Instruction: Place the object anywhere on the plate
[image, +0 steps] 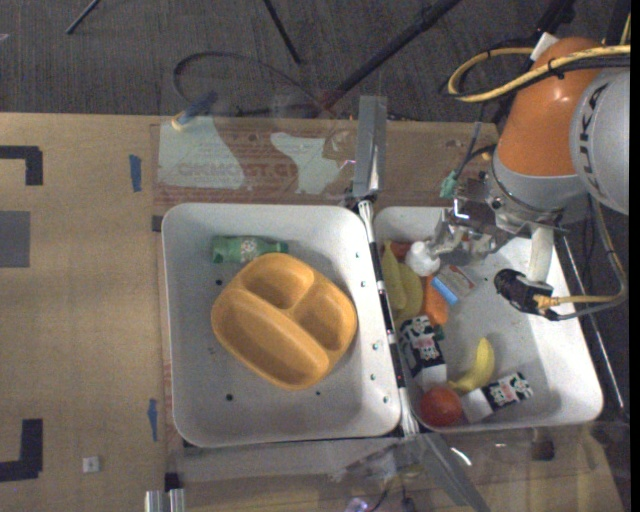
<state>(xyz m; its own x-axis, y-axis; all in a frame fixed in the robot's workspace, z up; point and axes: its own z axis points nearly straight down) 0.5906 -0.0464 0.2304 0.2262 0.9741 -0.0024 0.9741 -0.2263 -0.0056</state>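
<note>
The gripper (432, 252) hangs above the right bin's (560, 395) crowded left side, grip state indeterminable, while the yellow plate (284, 318) waits in the left bin (190, 330); packed bananas (402, 283) and cartons (423, 345) risk a glancing miss.

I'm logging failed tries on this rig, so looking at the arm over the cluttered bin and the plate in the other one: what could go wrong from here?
1. The right bin is crowded: bananas, tomato and cartons lie close together, so the gripper may nudge a neighbour or lift two things.
2. The yellow plate sits in the left bin, beyond the divider; a weak grasp could drop there.
3. A green object lies beside the plate's far edge.
</note>
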